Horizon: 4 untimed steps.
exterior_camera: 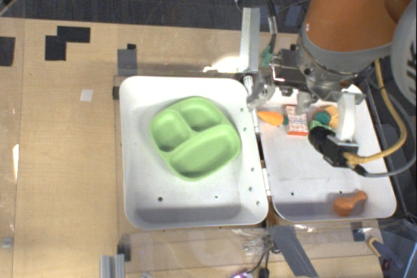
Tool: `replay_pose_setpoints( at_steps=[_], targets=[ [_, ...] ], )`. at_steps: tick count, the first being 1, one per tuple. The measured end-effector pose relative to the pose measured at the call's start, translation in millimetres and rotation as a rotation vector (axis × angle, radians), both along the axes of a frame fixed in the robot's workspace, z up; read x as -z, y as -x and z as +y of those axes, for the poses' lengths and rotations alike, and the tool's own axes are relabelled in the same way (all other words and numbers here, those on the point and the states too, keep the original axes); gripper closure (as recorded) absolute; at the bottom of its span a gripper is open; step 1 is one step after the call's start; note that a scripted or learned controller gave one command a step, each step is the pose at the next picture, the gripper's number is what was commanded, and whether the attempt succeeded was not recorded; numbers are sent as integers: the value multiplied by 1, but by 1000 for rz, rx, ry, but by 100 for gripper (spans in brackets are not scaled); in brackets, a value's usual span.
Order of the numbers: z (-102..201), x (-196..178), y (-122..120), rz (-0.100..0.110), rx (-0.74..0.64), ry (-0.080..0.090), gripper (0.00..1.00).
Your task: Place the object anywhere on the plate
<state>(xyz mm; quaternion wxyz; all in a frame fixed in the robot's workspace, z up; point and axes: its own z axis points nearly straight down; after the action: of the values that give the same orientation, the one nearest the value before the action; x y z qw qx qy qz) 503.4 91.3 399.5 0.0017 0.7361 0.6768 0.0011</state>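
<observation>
A green three-compartment plate lies in the left white bin, with nothing on it. The right bin holds an orange carrot-like piece, a small red and white box, a green and yellow toy and a brown drumstick-shaped piece. My gripper hangs low over the back of the right bin, right above the box and the green and yellow toy. The arm's wrist hides most of it.
A black cable fitting with a yellow hose dangles from the arm over the middle of the right bin. A metal post stands behind the bins where they meet. Wooden bench surface extends to the left.
</observation>
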Motion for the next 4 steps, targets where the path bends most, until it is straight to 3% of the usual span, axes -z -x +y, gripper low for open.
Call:
replay_pose_setpoints(
  at_steps=[1,2,3,4],
  targets=[
    [2,-9,-3,1,-12,3,100],
    [62,119,-47,5,-206,0,100],
    [7,199,-49,6,-231,-1,100],
    [-52,217,-78,3,-246,0,100]
  ],
)
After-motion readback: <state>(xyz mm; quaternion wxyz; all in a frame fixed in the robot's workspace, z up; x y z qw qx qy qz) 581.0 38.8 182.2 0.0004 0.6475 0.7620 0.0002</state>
